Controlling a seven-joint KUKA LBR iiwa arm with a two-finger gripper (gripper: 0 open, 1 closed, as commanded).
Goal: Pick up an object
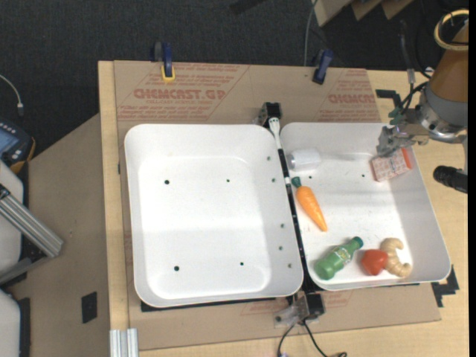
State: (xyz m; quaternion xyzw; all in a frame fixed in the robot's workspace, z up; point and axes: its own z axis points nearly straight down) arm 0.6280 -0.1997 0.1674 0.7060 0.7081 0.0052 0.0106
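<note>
My gripper (389,144) hangs over the far right part of the right bin (416,207), on the grey arm with its orange band (454,73). A red and white packet (391,167) sits tilted right below the gripper, touching or nearly touching it. An orange carrot (312,207) lies by the bin's left wall. A small white object (304,158) rests behind the carrot. At the near edge lie a green bottle (338,258), a red tomato-like piece (374,261) and a tan curved piece (397,257).
The left bin (149,229) stands beside the right one, with a black divider rail (286,192) between them. Blue clamps (165,56) (323,64) hold the cardboard base at the back. Cables run behind the bench at the upper right.
</note>
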